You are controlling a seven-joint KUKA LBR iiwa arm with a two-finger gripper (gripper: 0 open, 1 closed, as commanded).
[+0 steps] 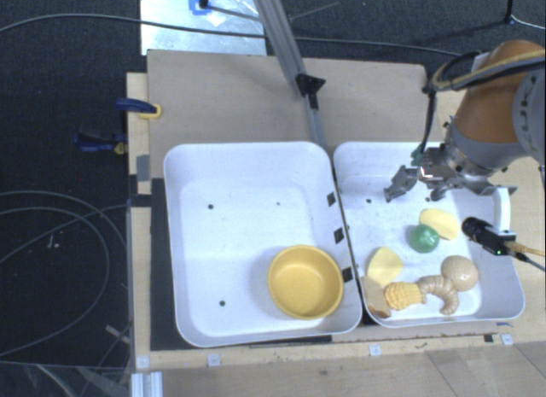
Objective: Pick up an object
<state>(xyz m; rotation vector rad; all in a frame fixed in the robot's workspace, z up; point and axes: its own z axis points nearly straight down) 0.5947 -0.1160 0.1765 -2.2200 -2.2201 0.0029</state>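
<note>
Nearest of all, along the near edge of the right bin (358, 158), lie some toys. One is a yellow corn cob (403, 295), and a tan toy (450, 281) with a round head touches it on the right. Just left of the corn sits a pale yellow wedge (383, 264). A little farther back there is a green ball (422, 237), and a small yellow lump (438, 219) rests right beside it.

Over in the left bin (192, 216), a yellow bowl (305, 281) sits in the near right corner, standing the right way up.

Coming in from the right is the arm (495, 113), with its orange band up high. Its gripper (408, 183) hangs over the far part of the right bin. Both fingers are spread apart, and nothing is between them. All the toys to pick up lie nearer than the gripper, and it touches none of them. The green ball and the yellow lump are the closest ones to it.

A grey pole (281, 32) slants across the brown board (222, 96) behind the bins. I see no words or labels that I can read.
</note>
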